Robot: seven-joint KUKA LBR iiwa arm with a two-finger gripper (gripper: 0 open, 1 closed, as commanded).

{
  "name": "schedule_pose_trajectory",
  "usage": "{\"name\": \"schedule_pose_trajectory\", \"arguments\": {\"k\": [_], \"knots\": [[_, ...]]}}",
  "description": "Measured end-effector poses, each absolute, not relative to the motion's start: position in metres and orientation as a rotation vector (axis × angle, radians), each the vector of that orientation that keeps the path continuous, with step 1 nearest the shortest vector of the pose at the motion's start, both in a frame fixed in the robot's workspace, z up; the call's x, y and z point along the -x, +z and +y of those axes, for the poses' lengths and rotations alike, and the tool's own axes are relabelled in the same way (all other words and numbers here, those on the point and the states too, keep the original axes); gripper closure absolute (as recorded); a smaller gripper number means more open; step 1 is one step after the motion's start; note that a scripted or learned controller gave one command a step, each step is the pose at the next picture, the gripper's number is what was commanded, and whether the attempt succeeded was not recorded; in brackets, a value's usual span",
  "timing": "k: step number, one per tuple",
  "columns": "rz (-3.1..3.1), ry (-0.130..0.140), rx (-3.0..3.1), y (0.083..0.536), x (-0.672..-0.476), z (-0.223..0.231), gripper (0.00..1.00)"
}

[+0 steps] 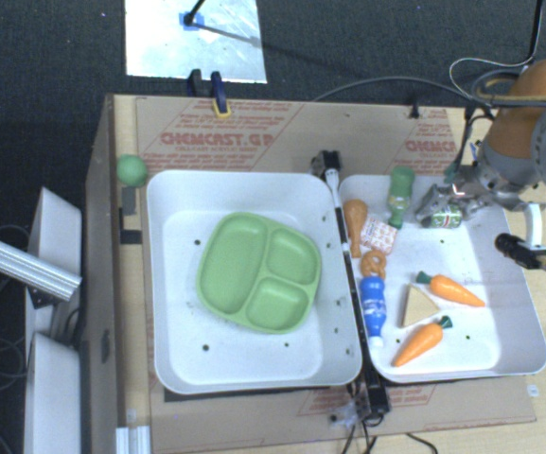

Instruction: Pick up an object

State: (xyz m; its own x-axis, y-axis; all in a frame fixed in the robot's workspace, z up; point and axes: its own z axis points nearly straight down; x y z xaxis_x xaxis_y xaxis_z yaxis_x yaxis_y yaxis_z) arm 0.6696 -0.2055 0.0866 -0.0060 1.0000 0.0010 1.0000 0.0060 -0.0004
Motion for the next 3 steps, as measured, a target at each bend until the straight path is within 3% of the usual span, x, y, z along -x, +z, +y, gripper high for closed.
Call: {"name": "schedule_pose_trajectory", "arguments": {"k": [2,3], "knots": [[-2.227,0.000,2.214,0.087,-0.670,-0.206,0.00],[-2.238,-0.005,2.218,0.099,-0.672,-0.206,1.00]]}}
